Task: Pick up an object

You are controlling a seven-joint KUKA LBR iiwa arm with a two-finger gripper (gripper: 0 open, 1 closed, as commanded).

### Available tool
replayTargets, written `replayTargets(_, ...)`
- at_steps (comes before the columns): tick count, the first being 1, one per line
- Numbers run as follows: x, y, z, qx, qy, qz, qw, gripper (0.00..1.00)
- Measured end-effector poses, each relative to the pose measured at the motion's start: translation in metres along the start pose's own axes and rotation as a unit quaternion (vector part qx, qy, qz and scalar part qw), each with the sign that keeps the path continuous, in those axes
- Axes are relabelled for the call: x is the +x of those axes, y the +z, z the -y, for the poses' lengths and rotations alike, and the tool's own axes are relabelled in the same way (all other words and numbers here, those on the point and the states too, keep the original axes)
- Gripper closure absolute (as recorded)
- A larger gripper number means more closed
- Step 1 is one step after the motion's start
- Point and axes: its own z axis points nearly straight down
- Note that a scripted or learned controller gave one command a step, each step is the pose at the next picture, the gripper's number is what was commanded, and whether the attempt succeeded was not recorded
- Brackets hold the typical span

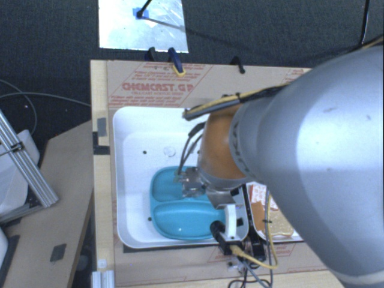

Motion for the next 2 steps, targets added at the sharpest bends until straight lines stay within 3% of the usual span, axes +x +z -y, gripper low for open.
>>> replayTargets(1,-0.014,0.007,-0.024,0.008,-0.006,-0.012,0.9999,1.0)
replayTargets(2,0.057,0.006,-0.088,0.001,-0.005,0.001,1.0,1.0)
